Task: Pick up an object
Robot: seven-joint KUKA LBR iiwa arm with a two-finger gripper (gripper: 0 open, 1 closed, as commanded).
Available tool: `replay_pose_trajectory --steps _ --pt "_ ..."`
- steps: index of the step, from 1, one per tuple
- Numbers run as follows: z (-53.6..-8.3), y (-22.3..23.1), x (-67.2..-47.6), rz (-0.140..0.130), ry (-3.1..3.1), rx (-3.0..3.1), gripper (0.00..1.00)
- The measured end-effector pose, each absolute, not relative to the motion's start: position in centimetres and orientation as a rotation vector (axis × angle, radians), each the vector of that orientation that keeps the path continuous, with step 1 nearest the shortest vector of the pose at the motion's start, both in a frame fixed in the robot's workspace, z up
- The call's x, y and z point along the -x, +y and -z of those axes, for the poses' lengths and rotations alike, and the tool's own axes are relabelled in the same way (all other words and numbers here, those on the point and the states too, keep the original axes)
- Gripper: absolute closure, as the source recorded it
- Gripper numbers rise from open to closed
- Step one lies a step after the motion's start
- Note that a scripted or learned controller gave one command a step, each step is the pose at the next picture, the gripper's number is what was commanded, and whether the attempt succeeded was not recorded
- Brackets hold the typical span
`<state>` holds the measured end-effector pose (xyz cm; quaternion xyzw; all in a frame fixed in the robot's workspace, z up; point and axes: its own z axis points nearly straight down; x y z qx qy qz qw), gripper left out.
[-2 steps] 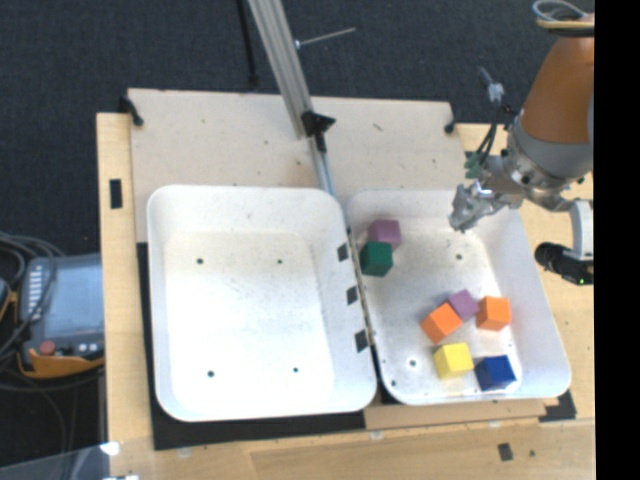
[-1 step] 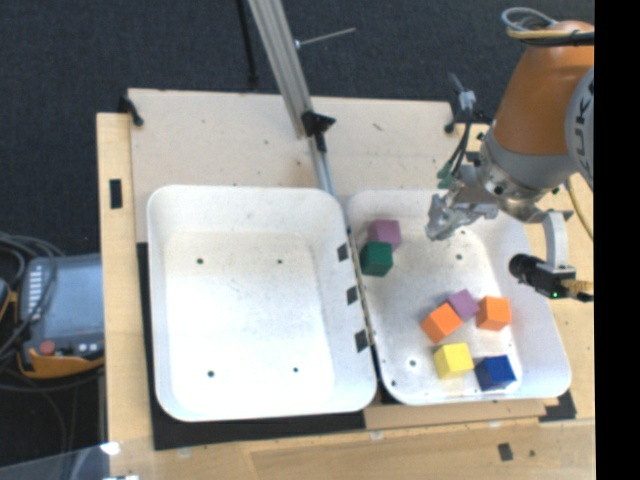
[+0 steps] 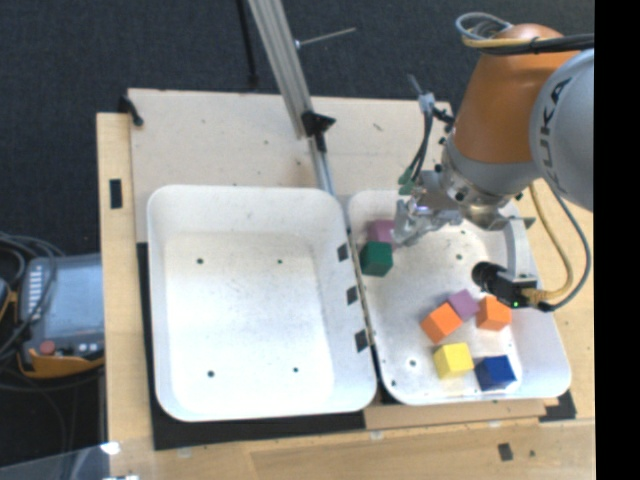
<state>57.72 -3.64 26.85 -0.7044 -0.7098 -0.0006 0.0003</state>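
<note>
Green foam-like cube [image 3: 376, 259] sat at right bin's [image 3: 540, 378] nine o'clock edge, beside pink block [image 3: 379, 232]; probably light, rigid, best gripped on opposite flat faces. Pincer [image 3: 408, 224] hovered close; opening couldn't be told.

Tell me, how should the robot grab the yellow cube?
Probably straight from above, pinching the yellow cube across its upper-left and lower-right flat faces. The blue cube sits close on its right and the orange cube just above, so those sides look crowded.

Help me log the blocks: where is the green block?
The green block lies in the right bin, at its upper left by the divider, just below the pink block.
</note>
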Motion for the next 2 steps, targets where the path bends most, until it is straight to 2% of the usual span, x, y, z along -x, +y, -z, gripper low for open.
replay_pose_trajectory --steps 2 --pt "-23.3 6.8 -55.4 -0.001 -2.229 2.211 1.00"
